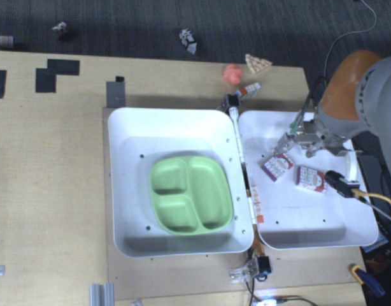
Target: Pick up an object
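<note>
Two small red-and-white packets lie in the right bin (pixel 310 225): one packet (pixel 276 166) near its middle left, tilted, and a second packet (pixel 310 179) just to the right of it. My gripper (pixel 302 148) hangs over the back half of this bin, just above and behind the packets. Its fingers are spread open with nothing between them, and the left fingertip (pixel 280 150) is close to the first packet. The grey arm with its orange band (pixel 348 88) comes in from the right.
The left bin (pixel 128 139) holds a green divided plate (pixel 190 193). Behind the bins on the bench lie a pink ball (pixel 232 74), a pizza-slice toy (pixel 258 63) and a small tube (pixel 245 92). Clips sit at the bins' front seam (pixel 253 269).
</note>
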